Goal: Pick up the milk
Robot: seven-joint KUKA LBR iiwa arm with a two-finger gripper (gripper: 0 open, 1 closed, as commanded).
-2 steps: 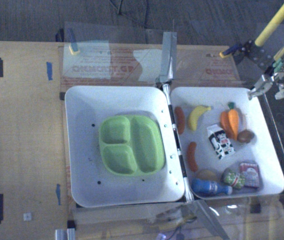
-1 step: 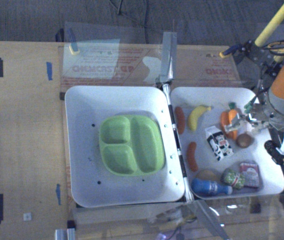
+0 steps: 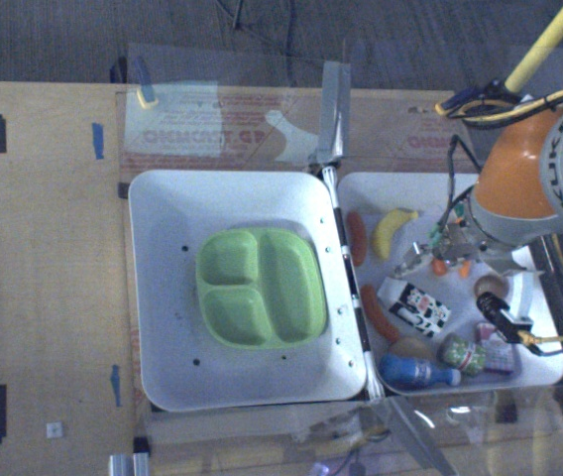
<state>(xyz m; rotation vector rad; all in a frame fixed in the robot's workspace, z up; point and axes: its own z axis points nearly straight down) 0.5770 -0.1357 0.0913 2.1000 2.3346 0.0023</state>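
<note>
Gripper [image 3: 438,256] above right bin, spread wide, holding nothing.
The white milk carton with black cow patches [image 3: 414,306] lies flat mid-bin in the right white bin [image 3: 549,365], just below the fingers and apart from them. Around it: yellow banana [image 3: 393,229] and red sausage [image 3: 358,237] at top, another red sausage [image 3: 378,313] to its left, blue bottle [image 3: 415,372] at the bottom edge. Green three-compartment plate [image 3: 261,288] sits in the left white bin [image 3: 163,266].
</note>
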